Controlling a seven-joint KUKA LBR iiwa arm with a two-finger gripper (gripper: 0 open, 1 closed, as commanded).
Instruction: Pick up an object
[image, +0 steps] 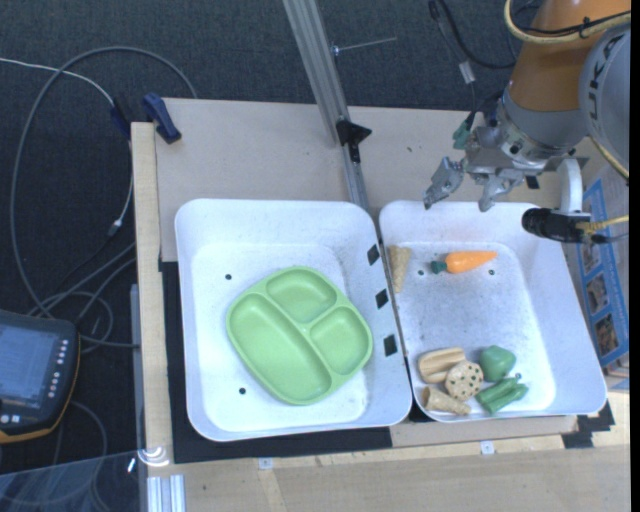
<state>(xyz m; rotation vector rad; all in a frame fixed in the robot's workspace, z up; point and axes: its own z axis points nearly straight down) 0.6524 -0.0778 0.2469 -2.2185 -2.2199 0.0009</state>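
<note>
Pincer: the gripper (463, 192) hangs over the far rim of the right bin (560, 330), its two fingers spread apart with nothing between them.
Arm: grey with an orange band, reaching in from the upper right.
Carrot: the carrot (466, 262) lies on its side in the far part of the right bin, orange end to the right, green top to the left; it sits nearer the camera than the gripper, almost straight below it in the view, close but apart.
Cone: a pale cone (399, 266) lies against the left wall of the right bin, just left of the carrot.
Near corner pile: a bread stick (441, 362), a round cookie (463, 380) and a green pepper (498, 361) are bunched together, well away from the gripper.
Left bin: the left bin (200, 250) holds a green divided plate (298, 333) lying flat.
Bench: a grey metal post (322, 70) rises behind the bins.
</note>
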